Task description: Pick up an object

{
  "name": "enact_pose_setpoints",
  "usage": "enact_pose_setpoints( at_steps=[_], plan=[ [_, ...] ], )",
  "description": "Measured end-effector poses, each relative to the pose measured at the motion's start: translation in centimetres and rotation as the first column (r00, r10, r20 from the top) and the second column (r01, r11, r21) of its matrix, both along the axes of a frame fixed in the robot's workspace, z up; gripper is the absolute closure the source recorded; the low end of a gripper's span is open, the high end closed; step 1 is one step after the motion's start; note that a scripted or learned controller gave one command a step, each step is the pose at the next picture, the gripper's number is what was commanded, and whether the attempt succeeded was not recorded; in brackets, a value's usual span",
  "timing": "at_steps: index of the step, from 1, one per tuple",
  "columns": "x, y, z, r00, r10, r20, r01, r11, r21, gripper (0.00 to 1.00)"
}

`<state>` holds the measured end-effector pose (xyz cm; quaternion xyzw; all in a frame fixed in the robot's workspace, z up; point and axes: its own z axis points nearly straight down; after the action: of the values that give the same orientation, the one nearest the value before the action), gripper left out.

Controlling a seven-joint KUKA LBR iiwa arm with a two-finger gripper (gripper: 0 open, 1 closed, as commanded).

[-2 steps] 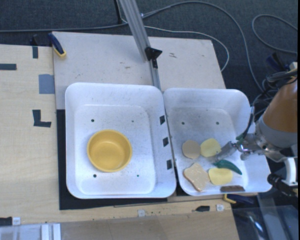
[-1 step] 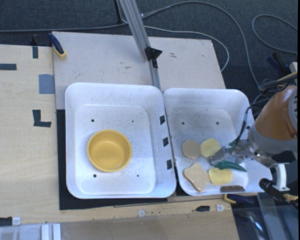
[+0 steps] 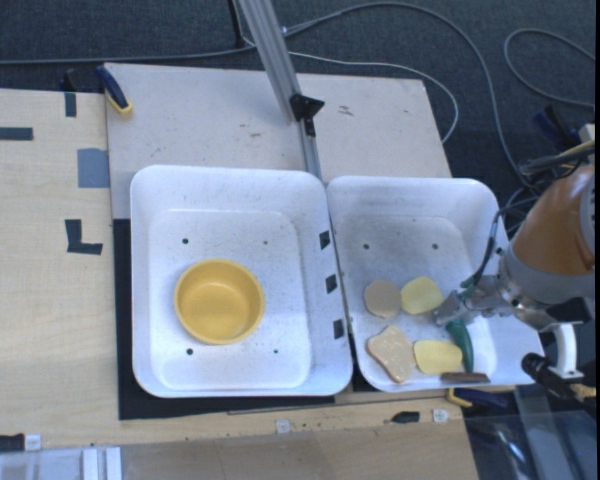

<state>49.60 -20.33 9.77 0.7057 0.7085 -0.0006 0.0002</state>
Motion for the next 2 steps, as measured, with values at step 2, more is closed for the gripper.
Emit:
enact_pose_setpoints(
  at_steps=[2],
  plan=[
    [-0.3, 0.7, 9.3, 1.000, -0.001, 0.000, 0.001, 1.000, 0.001, 1.00]
  ],
)
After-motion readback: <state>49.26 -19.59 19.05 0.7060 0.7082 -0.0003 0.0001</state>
